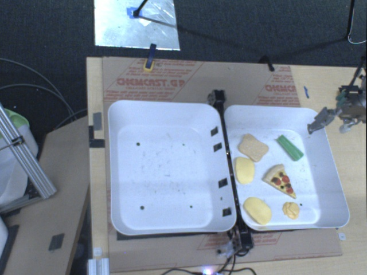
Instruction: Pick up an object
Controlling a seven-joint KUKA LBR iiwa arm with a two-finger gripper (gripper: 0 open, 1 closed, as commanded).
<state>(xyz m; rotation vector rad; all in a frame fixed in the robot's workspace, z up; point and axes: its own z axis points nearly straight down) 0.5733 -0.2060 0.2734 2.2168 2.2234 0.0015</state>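
Grey metal gripper hovers at the right white plastic bin's upper rim, grip state unclear. Nearest, inside, lies a green plastic stick; descending off-centre could nudge it aside.

Both bins white: left bin with faint grey scuffs, right bin. Contents of right bin: tan cracker; bright green stick; pale yellow piece; pizza slice, yellow with red spots and tan crust; yellow oval; small orange-yellow lump. Table light tan, red lettering. Hand grey metal. Floor dark blue-grey carpet.
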